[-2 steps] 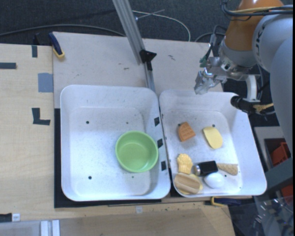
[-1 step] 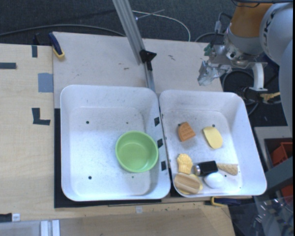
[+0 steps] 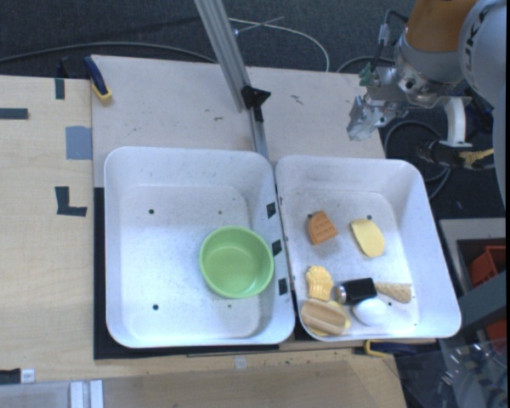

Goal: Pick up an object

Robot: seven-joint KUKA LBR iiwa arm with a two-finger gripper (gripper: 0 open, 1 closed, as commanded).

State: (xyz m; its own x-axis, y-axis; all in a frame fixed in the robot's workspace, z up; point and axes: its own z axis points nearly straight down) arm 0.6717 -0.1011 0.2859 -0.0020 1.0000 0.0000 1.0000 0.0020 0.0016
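Note:
The right bin (image 3: 408,189) holds several small things: an orange waffle-like piece (image 3: 321,228), a yellow oval piece (image 3: 368,237), a yellow ridged piece (image 3: 319,282), a black-and-white object (image 3: 362,299), a tan bun-like piece (image 3: 325,317) and a small tan wedge (image 3: 395,292). A green bowl (image 3: 235,262) sits in the left bin (image 3: 144,177). My gripper (image 3: 362,121) hangs above the bench behind the right bin's far edge, well away from all the objects, with nothing seen in it.
A slanted metal pole (image 3: 225,45) ends at a black clamp (image 3: 255,98) behind the seam between the bins. Cables (image 3: 425,143) lie on the floor at the right. A yellow-and-blue clamp (image 3: 98,79) sits at the bench's far left corner.

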